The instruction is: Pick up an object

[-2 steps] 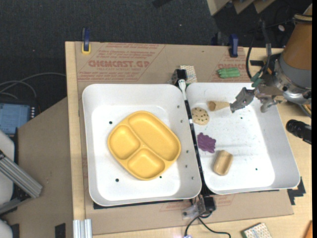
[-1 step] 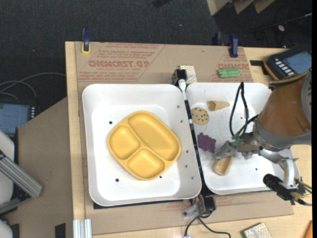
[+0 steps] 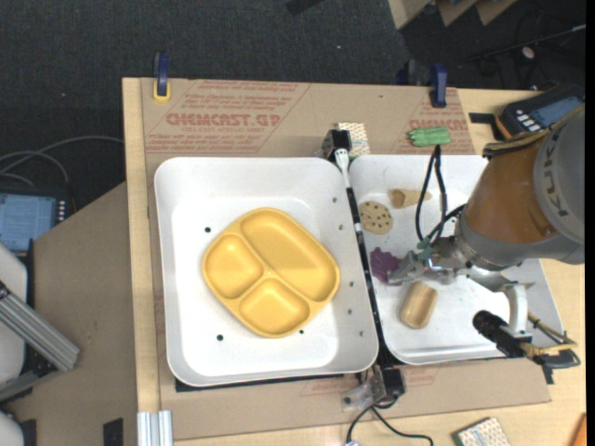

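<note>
1. Over the right bin [image 3: 456,347] your gripper [image 3: 420,264] sat low beside a purple object [image 3: 383,264]; couldn't tell its grip state.
2. Candidates were close: purple object at the bin's left wall, tan cylinder [image 3: 418,305] just below, speckled round piece [image 3: 376,216] above.
3. Risk, as I judged it: crowding against the wall could've blocked a clean close, or nudged the cylinder away.
4. Left bin [image 3: 177,249] held a yellow divided tray [image 3: 270,272].
</note>
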### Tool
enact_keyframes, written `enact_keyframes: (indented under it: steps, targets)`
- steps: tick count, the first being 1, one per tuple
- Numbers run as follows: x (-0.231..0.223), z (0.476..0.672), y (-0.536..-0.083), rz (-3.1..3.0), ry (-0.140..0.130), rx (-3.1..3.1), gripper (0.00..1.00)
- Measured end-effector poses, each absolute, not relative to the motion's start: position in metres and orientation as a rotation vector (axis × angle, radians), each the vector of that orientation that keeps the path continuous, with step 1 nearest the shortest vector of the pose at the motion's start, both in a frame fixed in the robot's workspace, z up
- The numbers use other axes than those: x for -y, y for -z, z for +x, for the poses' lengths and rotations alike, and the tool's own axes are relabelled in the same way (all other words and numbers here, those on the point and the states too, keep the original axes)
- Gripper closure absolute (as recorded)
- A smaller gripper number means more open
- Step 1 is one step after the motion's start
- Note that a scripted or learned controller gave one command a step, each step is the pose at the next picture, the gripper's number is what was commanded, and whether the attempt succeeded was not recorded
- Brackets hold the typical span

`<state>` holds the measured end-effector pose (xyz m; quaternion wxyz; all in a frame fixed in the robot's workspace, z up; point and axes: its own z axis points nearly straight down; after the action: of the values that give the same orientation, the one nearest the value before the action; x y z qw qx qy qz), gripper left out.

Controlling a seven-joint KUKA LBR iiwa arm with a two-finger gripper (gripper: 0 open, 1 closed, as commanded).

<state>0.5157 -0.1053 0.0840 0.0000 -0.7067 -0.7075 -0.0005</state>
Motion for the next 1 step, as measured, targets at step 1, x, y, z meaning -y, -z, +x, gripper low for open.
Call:
enact_keyframes:
  steps: [1]
  targets:
    - [0.0996, 0.4777, -0.0847, -2.220, -0.001, 2.218, 0.00]
